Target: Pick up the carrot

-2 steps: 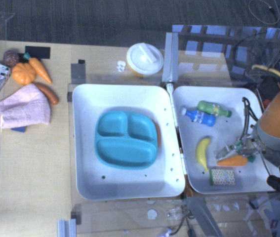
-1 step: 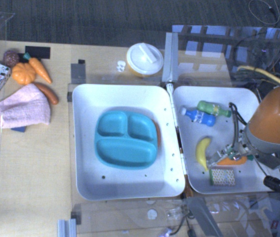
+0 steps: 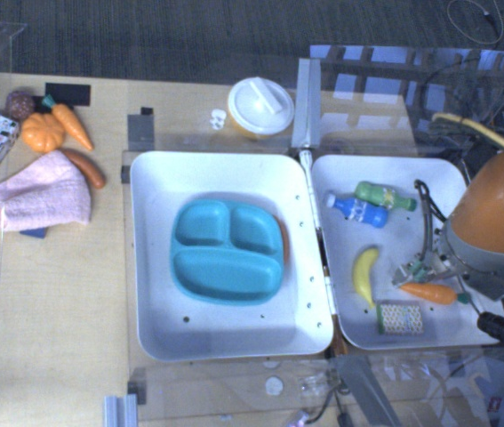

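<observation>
Dark carpet lies behind the table (image 3: pixel 74 265), which bears two white bins. Whether the jaws (image 3: pixel 422 272) are wide or narrow cannot be told; they sit low in the right bin (image 3: pixel 443 174), just above the carrot (image 3: pixel 429 294), probably lined up for a grasp. The carrot lies flat near the bin's front, between a banana (image 3: pixel 364 275) and the arm (image 3: pixel 493 212), beside a sponge (image 3: pixel 401 318). Two bottles (image 3: pixel 372 203) rest farther back. A blue tray (image 3: pixel 228 251) sits in the left bin (image 3: pixel 149 238).
</observation>
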You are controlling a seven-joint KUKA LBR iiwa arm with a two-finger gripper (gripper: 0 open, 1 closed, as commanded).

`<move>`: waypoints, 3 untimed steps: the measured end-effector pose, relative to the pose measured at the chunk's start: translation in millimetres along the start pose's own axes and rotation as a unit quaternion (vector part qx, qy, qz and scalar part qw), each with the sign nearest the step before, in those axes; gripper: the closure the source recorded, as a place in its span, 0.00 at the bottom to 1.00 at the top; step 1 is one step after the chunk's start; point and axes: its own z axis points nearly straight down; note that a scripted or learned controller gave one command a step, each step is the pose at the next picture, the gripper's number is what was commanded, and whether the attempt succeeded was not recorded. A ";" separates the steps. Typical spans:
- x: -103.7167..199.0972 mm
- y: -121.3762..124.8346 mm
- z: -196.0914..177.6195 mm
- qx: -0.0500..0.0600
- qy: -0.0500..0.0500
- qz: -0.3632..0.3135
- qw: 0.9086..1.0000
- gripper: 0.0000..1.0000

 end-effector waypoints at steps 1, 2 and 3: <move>-2.5 30.5 -87.4 0.011 0.007 0.064 0.998 1.00; -2.5 30.3 -87.2 0.011 0.007 0.064 0.998 0.00; -30.6 3.5 4.7 0.008 0.008 0.016 1.000 0.00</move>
